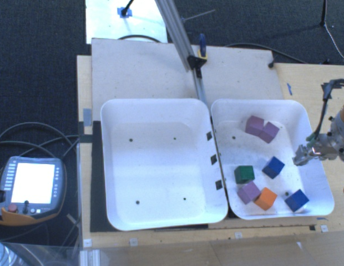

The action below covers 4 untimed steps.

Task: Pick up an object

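Reaching in from the right, the gripper (303, 155) is blurred; jaws' state cannot be told.

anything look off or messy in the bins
Nothing stands out. The blocks lie loosely inside the right bin; the orange block leans against a purple block. The gripper hangs at that bin's right rim.

We see the arm (343, 127) coming in low from the right edge, little of it in frame. Its gripper (303, 155) points leftward, a cable looping above the wrist. We cannot make out how the fingers stand.
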Motion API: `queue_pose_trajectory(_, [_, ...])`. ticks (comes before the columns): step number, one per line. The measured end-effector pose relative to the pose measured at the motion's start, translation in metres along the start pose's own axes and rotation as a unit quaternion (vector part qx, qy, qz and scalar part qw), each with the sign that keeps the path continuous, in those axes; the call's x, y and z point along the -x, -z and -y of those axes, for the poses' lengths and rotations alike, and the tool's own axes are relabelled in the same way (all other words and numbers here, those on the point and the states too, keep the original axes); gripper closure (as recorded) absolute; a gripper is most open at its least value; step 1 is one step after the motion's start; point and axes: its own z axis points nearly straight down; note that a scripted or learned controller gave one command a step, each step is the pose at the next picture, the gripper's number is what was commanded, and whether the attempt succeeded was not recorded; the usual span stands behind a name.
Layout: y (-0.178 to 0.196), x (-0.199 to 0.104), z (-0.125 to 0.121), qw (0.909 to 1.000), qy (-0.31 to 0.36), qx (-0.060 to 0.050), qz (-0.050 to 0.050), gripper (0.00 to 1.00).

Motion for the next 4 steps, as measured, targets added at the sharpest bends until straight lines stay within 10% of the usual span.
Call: queue_pose_trajectory(4, [0.008, -0.21, -0.067, 1.0, 0.004, -0.001, -0.002, 1.0])
